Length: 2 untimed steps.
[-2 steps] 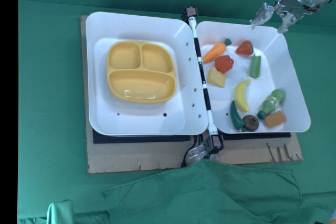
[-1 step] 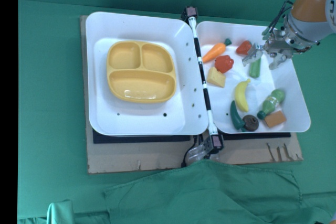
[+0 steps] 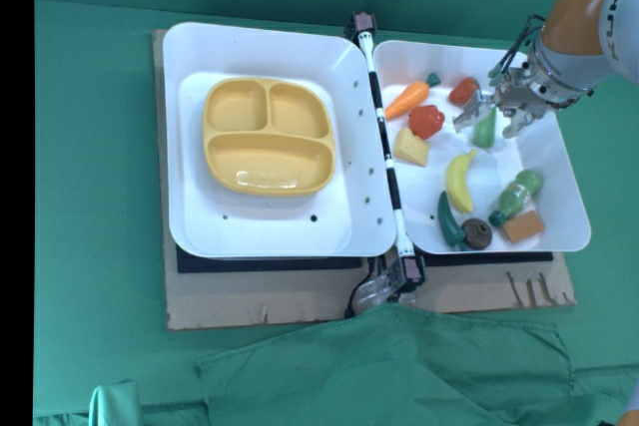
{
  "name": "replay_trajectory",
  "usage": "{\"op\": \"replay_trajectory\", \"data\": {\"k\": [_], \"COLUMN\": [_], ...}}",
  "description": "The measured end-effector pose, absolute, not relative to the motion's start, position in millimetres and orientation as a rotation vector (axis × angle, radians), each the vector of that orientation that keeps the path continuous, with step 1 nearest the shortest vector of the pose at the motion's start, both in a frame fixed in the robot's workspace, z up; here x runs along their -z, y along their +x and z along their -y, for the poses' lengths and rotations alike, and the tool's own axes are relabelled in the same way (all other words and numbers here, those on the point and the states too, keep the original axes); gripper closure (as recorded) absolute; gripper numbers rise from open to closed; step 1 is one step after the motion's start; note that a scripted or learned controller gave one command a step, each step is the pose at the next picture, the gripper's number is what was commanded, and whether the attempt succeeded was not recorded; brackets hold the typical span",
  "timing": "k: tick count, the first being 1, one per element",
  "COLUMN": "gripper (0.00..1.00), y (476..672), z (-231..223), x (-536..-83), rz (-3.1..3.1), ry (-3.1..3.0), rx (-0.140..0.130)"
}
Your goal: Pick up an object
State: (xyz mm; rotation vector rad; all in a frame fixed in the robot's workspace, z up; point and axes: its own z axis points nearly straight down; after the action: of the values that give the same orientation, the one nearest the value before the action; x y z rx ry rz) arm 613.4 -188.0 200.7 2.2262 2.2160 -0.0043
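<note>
Green cloth (image 3: pixel 399 364) lies crumpled along the near edge of the desk (image 3: pixel 90 165), just in front of the cardboard sheet (image 3: pixel 250 299) that carries both bins, likely as padding or cover for the base. On that sheet the left bin (image 3: pixel 190 55) holds a yellow divided plate (image 3: pixel 268 137), set flat in its middle, well apart from the toys. These sit loose in the right bin (image 3: pixel 559 185): a carrot (image 3: pixel 407 100) and a red pepper (image 3: pixel 426 121) near the divider, a cheese wedge (image 3: pixel 410 148) just below them, a banana (image 3: pixel 459 180), a dark green chilli (image 3: pixel 448 219) touching a brown round piece (image 3: pixel 477 233), a green bottle (image 3: pixel 516 196) and an orange block (image 3: pixel 522 225) at the near right. They look scattered so that any one can be tried. From the right the arm (image 3: pixel 599 5) leans down into the far corner of that bin, its wrist tilted toward the bin floor. Its gripper (image 3: pixel 487 122) has the fingers spread, and a small green vegetable (image 3: pixel 485 128) stands between them; whether they press on it I cannot tell. A red tomato (image 3: pixel 463 91) lies just beside.
</note>
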Motion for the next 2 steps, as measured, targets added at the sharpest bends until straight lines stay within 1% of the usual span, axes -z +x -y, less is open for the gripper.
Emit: {"op": "replay_trajectory", "data": {"k": [1, 2], "gripper": [0.00, 0.00], "y": [596.2, 671.9], "z": [158, 184], "x": [-231, -183], "rz": [-2.219, -2.210], "ry": [2.220, 2.212], "rx": [-0.004, -0.008]}}
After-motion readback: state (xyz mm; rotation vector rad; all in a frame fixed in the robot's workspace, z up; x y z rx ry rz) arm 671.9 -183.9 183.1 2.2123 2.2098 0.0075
